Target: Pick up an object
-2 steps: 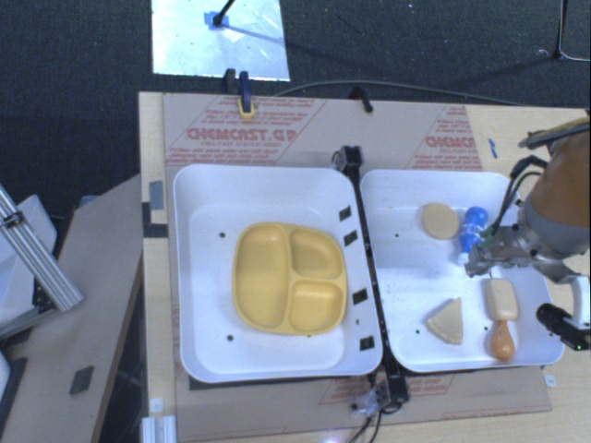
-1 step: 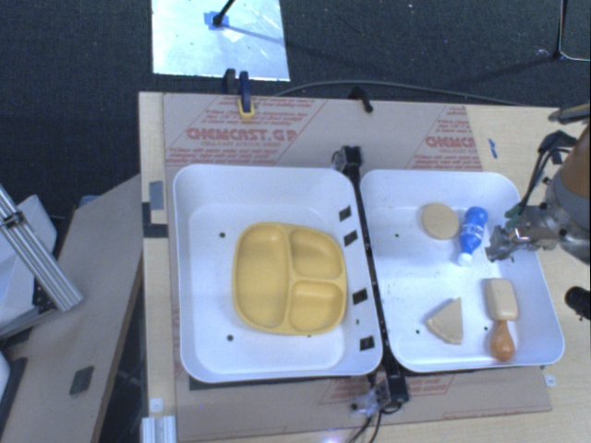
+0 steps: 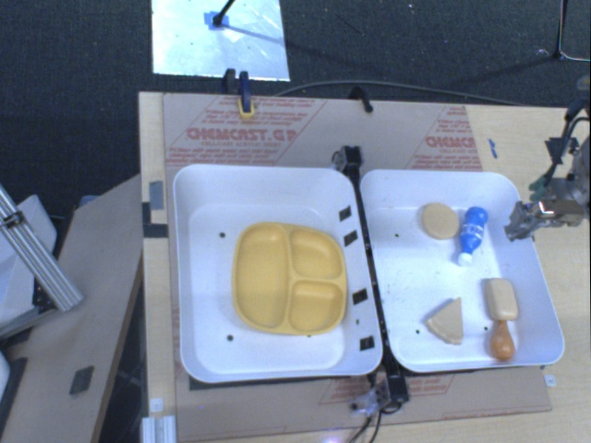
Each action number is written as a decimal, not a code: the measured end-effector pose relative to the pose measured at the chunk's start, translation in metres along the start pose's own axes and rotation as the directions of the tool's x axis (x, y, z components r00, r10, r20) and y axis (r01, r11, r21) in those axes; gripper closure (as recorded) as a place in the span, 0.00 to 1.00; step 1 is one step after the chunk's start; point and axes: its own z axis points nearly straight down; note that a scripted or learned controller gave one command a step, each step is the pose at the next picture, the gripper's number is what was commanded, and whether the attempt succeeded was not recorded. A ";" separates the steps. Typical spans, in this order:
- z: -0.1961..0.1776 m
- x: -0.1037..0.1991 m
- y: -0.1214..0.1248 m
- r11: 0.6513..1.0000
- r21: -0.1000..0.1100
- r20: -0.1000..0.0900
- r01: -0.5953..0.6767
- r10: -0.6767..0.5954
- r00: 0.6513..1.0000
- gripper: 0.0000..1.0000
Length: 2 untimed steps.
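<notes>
Bench board (image 3: pixel 242 133) reads "CHEMCAST GP", red print; blue bottle (image 3: pixel 472 233) in rt bin (image 3: pixel 533 275); jaws (image 3: pixel 528 216) state unclear.

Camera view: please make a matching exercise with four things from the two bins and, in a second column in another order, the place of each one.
Things:
1. yellow divided plate
2. blue bottle
3. tan wedge
4. round beige disc

Places:
A. right bin, just left of the blue bottle
B. left bin, in the middle
C. right bin, near the front edge, left of the tan and orange stick-shaped piece
D. right bin, toward the back, nearest the hand

Pairs: 1-B, 2-D, 3-C, 4-A
</notes>
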 end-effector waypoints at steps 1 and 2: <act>0.013 0.047 0.005 1.000 0.007 -0.004 0.005 -0.004 1.000 1.00; 0.029 0.100 -0.005 1.000 0.009 -0.005 0.005 -0.005 1.000 1.00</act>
